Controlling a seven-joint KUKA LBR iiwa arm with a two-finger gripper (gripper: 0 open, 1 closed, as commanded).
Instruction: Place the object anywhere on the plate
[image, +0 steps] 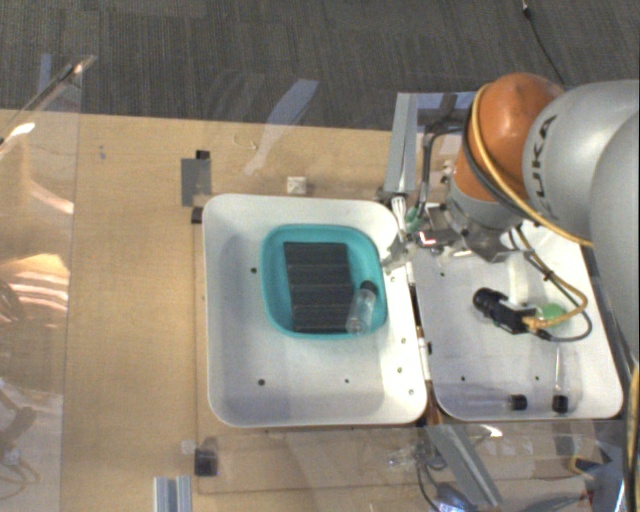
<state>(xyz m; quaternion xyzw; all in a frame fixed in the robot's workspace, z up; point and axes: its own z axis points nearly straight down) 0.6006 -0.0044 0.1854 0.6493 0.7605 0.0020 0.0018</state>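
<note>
Rig: arm reaches in from the right; gripper sits over the wall shared by the two bins, at its far end.
Grip state: cannot tell; the wrist covers it from above. Nothing is seen held.
Plate: teal, rounded square, flat in the left bin, towards its far right part.
Block: black, ridged, lying flat across the plate's middle, long side running near to far.
Vial: small, clear, on its side, touching the block's near right corner and leaning on the plate's raised rim.
Task thing: judged to be the vial, since it is the loose item; the block could be it instead, uncertain. Both lie within the plate.
Why the vial sits there: a round body rolls, and the rim and block edge together look to be what stops it.
Right bin: floor bare beneath the wrist.
Tabletop: tan; carries both bins.
Progress: placement looks done, as the thing rests on the plate and the gripper is just beside the plate's far right corner, not over it.
Risk: a low pass across the rim could knock the vial off.
</note>
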